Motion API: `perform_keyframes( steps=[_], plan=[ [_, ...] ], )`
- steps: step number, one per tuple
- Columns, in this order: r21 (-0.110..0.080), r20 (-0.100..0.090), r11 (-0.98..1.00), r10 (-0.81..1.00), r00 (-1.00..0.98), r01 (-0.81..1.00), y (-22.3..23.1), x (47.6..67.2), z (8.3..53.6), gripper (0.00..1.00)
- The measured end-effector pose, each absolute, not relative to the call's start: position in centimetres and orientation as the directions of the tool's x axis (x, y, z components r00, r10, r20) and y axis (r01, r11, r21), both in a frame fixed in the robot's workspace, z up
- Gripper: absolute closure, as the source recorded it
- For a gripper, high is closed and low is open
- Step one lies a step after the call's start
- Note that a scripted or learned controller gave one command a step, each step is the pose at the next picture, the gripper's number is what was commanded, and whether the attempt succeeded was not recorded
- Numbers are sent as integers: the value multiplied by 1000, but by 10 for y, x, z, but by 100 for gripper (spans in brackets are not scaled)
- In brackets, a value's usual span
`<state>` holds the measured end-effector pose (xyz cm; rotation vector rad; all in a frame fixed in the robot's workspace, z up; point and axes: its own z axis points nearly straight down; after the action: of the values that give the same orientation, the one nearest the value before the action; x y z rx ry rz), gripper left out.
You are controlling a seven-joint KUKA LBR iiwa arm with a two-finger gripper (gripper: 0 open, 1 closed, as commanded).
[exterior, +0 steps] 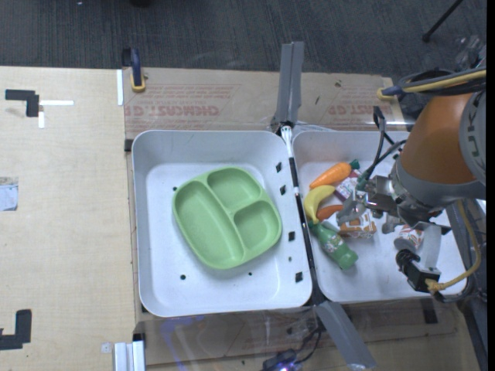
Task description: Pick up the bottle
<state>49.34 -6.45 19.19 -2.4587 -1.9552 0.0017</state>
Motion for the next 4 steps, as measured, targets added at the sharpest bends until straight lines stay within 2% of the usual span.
perform_keyframes(
  steps=[1, 2, 3, 4],
  plan=[
    [-2, 1, 75, 997, -75, 997, -96, 477, 92, 0],
    [0, 0, 44, 999, -44, 999, -94, 536, 92, 0],
    [0, -1, 159, 987, -159, 987, -102, 588, 92, 0],
    [0, -2, 161, 987, -161, 987, -102, 588, 102, 100]
  ],
)
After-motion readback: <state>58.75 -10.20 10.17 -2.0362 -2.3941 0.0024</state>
